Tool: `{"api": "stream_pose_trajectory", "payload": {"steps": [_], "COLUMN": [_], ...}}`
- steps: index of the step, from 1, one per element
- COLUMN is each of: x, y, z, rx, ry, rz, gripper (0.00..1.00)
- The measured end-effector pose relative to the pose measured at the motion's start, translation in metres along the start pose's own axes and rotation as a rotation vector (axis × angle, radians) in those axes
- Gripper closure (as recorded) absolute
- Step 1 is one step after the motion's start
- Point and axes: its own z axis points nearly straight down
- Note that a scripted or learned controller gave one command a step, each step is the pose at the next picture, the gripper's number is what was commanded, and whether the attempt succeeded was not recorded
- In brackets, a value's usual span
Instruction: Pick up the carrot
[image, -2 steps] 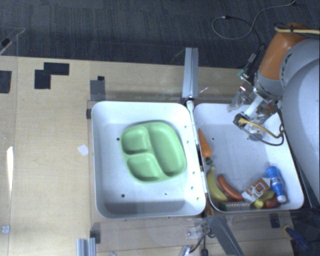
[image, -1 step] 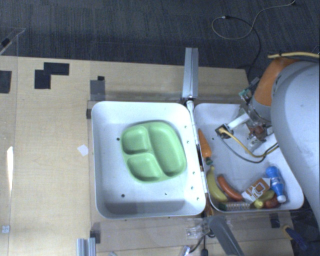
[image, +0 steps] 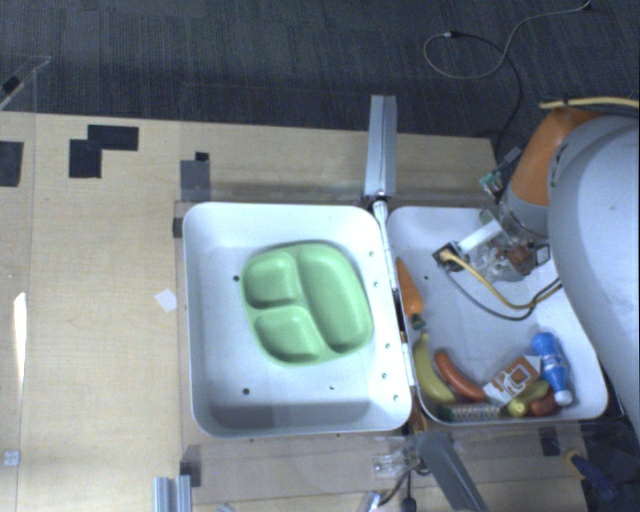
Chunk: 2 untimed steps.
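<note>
The carrot (image: 407, 288) is a thin orange piece lying lengthwise against the left wall of the right bin (image: 470, 225), with its dark green end toward the front. My gripper (image: 492, 254) hangs over the back right part of that bin, to the right of the carrot and well apart from it. A yellow cable loops below the gripper. Nothing shows held in it.
A green divided plate (image: 305, 300) lies in the left bin (image: 215, 300). At the front of the right bin lie a banana (image: 430, 370), a red sausage (image: 460, 378), a small carton (image: 510, 380) and a blue bottle (image: 551, 366). The grey arm (image: 600, 230) covers the right side.
</note>
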Motion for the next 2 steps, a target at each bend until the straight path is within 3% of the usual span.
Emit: {"api": "stream_pose_trajectory", "payload": {"steps": [1, 2], "x": [0.0036, 0.0035], "y": [-0.0128, -0.0128], "z": [-0.0606, -0.0606], "rx": [0.004, 0.004], "ry": [-0.006, -0.006], "rz": [-0.268, -0.268], "gripper": [1.00, 0.00]}}
